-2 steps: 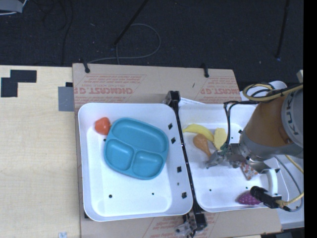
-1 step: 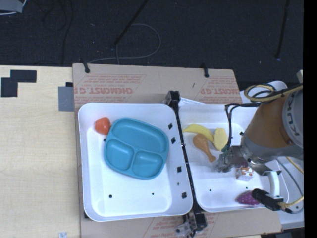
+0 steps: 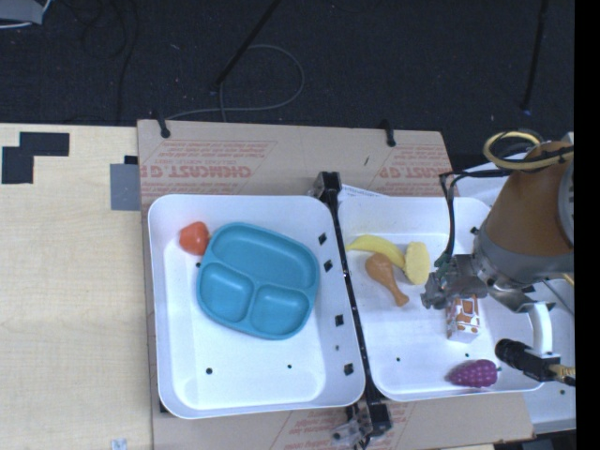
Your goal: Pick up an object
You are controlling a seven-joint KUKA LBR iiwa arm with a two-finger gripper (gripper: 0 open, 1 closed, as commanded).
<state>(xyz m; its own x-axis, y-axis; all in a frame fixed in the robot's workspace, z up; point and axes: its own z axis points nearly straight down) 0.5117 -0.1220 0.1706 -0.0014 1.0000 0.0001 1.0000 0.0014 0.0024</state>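
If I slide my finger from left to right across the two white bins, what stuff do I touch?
Red tomato → blue divided plate → banana → chicken drumstick → gripper → small carton → purple grapes.

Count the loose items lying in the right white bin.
5: yellow banana, yellow corn-like piece, brown drumstick, small carton under the gripper, purple grape bunch. The arm may hide others.

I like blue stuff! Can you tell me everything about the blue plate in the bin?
The blue plate is smooth and looks like plastic. It has rounded corners and three sections: one long section along its far side and two smaller ones nearer the camera. It lies flat, turned a bit askew, on the floor of the left bin. A small red-orange tomato sits at its upper left corner, close beside it.
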